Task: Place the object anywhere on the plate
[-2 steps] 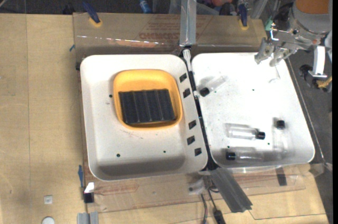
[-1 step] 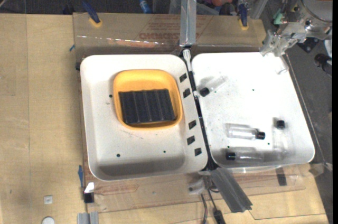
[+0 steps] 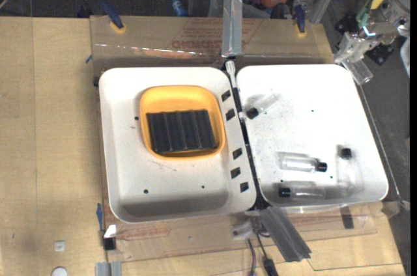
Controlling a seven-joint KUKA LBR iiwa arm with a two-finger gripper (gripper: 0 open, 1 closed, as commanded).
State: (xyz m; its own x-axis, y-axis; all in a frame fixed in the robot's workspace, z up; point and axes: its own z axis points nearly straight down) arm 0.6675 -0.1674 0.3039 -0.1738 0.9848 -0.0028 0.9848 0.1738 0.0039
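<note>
Dark ribbed rectangular object (image 3: 180,131): lies flat on the yellow plate (image 3: 181,96) in the left bin (image 3: 124,138), far from the gripper (image 3: 357,56) and across the divider between the bins. Judged stiff, light and flat; its grooved top looks less slippery than a smooth face, and the short edges appear the best place to take hold. As it lies, the placement looks complete. Gripper: raised past the far outer corner of the right bin (image 3: 306,92), above the surface (image 3: 45,138); nothing is seen between its fingers, and whether they are spread or pressed together cannot be told. Clear tubes with black caps (image 3: 301,165) lie in the right bin, nearer the gripper.
</note>
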